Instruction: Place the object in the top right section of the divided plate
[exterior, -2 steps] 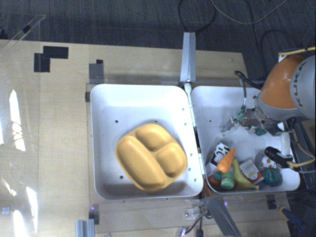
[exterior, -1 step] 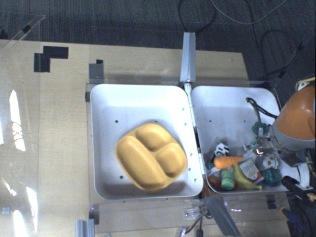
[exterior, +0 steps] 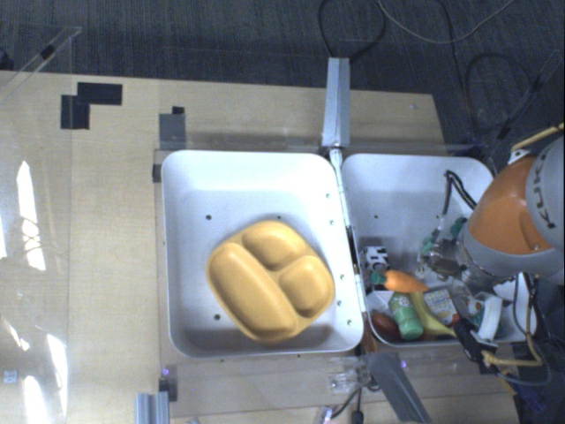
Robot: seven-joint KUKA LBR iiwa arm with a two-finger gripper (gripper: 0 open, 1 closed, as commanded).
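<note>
**Op A:** I've got the arm (exterior: 521, 210) low over the right bin (exterior: 397, 184), with the gripper (exterior: 441, 256) down among the toy food at the near side. I can't tell from up here whether it's spread or closed, so I won't call anything held.

**Op B:** Which piece would you go for?

**Op A:** My guess is the orange carrot-shaped piece (exterior: 404, 281), just beside the tool. It tapers and looks like smooth plastic, so I'd close across its thick middle, not the tip. The green piece (exterior: 406, 318) and the yellow banana shape (exterior: 433, 312) touch each other right below it, so I'd lift straight up to avoid dragging them.

**Op B:** And the target?

**Op A:** The divided plate (exterior: 269, 276) sits in the left bin (exterior: 247, 184), glossy yellow, rounded, three shallow wells. It lies at an angle, so I'd judge the top right section by the ridges, and release low so a slick piece doesn't skid over a divider
</note>
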